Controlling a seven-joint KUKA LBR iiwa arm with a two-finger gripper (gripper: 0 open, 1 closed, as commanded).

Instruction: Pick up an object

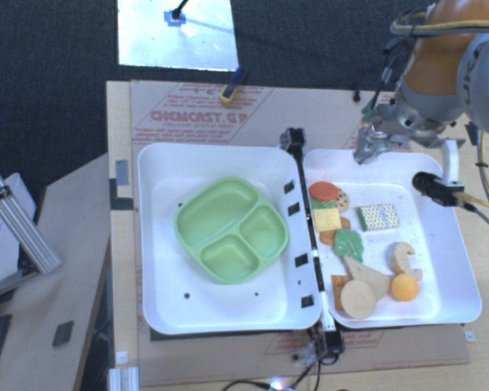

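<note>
My gripper point(368, 154) hangs over the far edge of the right bin point(448, 251), with nothing seen between its fingers. Well in front of it lie several small things in that bin: a red disc point(324, 191), a yellow square point(327, 220), a green leaf-shaped piece point(348, 243), a patterned block point(378, 217), a tan notched piece point(403, 257), an orange ball point(404, 287) and a wooden spoon-like piece point(360, 293). The gripper touches none of them.
The left bin point(159, 218) holds a green divided plate point(231, 230). A black clip strip point(306, 226) runs along the seam between the bins. A shiny square sheet point(177, 23) lies beyond the bench, and a yellow-tipped tool point(231, 90) rests on the cardboard.
</note>
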